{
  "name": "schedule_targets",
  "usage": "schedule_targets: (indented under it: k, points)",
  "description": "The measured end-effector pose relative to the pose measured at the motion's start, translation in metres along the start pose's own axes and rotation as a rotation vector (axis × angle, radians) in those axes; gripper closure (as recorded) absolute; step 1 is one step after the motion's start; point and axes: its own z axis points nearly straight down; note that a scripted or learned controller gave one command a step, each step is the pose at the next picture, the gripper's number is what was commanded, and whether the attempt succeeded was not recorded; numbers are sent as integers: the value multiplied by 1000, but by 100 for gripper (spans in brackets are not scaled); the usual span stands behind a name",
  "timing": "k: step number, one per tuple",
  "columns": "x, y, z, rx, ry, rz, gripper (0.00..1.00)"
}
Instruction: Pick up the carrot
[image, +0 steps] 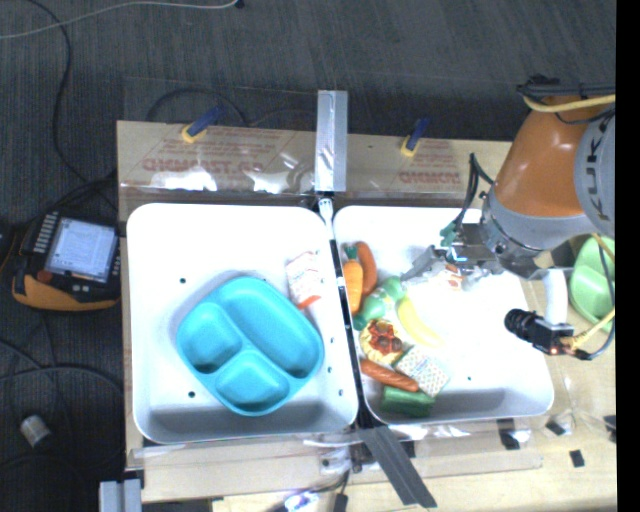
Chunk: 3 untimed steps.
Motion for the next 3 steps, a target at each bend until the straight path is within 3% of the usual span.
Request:
schedule_targets:
  k: [1,2,3]
  points:
    - [45,5,47,3,0,295,0]
    - [-6,-63,-2,1,-1,195,0]
    - [7,-22,47,1,0,-32,0]
